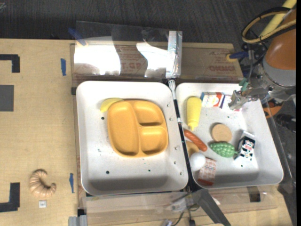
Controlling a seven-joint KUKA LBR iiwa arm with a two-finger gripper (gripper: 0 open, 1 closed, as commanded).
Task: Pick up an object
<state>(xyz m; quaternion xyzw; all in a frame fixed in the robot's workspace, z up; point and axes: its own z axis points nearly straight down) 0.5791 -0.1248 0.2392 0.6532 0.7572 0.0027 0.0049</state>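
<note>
We see the grey arm reaching in from the right, its gripper (241, 99) poised over the far right corner of the right bin (270, 161); whether its jaws are spread or pressed together we cannot tell, and nothing shows between them. Just beside the gripper, against the bin's far wall, lies a small white carton (214, 99) with red and blue print. A yellow bottle (193, 112) lies along the bin's left wall, with a red sausage-like piece (195, 140) below it. Near the bin's middle we find a round tan disc (221, 133), a knobbly green toy (223, 149) touching its near side, and a small black-and-white carton (247, 147) just to the right. A white ball (197, 161) and a red-labelled packet (207, 170) sit at the near left corner. The left bin (89, 126) carries an orange divided tray (137, 127) with a yellow piece (107, 104) peeking from under its far left corner. A tan curled toy (42, 182) rests on the bench near its front left corner.
</note>
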